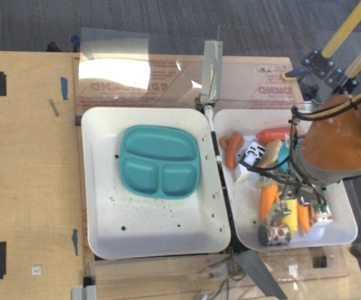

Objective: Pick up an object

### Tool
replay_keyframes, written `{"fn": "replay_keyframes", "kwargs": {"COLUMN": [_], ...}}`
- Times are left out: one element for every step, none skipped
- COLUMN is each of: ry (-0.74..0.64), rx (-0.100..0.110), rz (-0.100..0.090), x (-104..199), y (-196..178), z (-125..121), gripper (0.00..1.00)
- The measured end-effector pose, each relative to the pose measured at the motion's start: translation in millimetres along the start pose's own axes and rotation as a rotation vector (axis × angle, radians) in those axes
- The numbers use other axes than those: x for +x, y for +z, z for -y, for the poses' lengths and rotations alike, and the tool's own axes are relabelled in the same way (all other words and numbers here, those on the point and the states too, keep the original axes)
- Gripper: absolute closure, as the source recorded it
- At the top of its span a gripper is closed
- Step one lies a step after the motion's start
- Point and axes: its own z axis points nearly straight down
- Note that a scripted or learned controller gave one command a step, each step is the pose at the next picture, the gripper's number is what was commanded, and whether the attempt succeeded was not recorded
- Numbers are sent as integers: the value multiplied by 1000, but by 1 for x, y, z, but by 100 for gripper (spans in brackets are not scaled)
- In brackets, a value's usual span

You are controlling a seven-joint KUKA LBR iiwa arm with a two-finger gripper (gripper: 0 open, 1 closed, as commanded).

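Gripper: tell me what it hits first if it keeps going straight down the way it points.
Likely the yellow piece directly under the gripper, beside the orange carrot in the right bin; depth is unclear from above.

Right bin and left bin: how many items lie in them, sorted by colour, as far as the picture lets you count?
Teal: 1, the teal divided plastic plate in the left white bin.
Orange or red, in the right white bin: at least 4, a curved orange piece, a red-orange piece, two orange carrot-shaped pieces.
Printed small can: 1.
Black-and-white packet: 1.
Total: at least 7; the arm hides more.
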Motion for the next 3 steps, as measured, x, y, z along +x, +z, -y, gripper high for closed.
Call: {"fn": "replay_keyframes", "kwargs": {"ry": [-2, -25, -48], "rx": [1, 2, -2], "rz": [8, 11, 2], "x": [-3, -25, -102], "y": [-11, -151, -196], "z": [-1, -21, -59], "gripper": [100, 100, 100]}}
